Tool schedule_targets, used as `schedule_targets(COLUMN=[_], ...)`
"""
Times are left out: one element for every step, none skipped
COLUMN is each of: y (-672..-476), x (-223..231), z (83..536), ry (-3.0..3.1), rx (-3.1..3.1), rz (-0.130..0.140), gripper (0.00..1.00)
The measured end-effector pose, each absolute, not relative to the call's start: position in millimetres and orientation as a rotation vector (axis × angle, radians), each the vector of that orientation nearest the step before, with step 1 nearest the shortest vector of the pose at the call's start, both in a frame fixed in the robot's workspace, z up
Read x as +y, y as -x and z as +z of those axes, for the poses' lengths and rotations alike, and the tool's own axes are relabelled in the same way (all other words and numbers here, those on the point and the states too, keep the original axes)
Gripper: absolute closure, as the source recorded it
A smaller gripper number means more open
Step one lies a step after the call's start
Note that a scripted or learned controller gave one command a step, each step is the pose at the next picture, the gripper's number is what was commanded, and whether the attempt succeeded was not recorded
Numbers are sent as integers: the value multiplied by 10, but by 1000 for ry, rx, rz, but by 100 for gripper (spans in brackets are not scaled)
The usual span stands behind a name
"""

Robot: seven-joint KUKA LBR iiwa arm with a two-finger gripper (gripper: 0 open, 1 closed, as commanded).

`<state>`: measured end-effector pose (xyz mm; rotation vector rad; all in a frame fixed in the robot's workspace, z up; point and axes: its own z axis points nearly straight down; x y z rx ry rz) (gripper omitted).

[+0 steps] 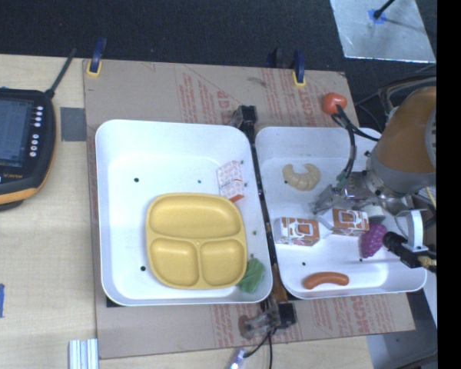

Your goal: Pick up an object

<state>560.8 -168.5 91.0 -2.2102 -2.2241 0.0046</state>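
My gripper (334, 199) hangs low over the right bin (292, 141), reaching in from the right. It sits just above and left of an orange-and-white packet (350, 221) and right of a pale croissant (301, 176). A second orange-and-white packet (298, 231) lies near the bin's left wall. A purple grape bunch (372, 240) rests by the right wall, and a sausage (326, 280) lies along the front. Nothing shows in the gripper's hold.
The left bin (123, 152) holds a yellow divided plate (196, 239), a small red-and-white packet (230, 180) and a green piece (252, 277). A tablet (11, 144) lies at the far left. Cables and a red knob (334, 101) stand behind the right bin.
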Motion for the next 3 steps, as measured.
schedule_targets(y=[-6487,-5984,-6557], x=[-1875,-1854,-1077], z=[923,1654,905], ry=[2192,2217,2212], rx=[-2223,-2223,-2226], rz=[-20,3,5], gripper=[0,0,0])
